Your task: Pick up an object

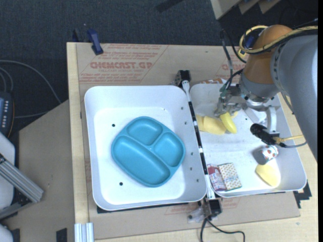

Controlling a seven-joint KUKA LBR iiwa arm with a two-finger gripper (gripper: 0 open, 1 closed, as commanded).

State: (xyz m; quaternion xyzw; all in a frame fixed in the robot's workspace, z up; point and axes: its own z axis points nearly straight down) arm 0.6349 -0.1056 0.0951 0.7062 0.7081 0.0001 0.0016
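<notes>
Jaws (228,111) sit low in the right bin (290,183), upper right of the frame, just above the yellow banana-like object (214,125); you cannot tell whether they are released or clenched. You still have the lift ahead: nothing looks raised yet.

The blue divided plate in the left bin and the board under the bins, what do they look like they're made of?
The blue divided plate looks like moulded plastic: uniform colour, soft sheen, rounded compartments. The board looks like brown cardboard or paper-faced sheet, matte, with red printed lettering; which one is unclear.
</notes>
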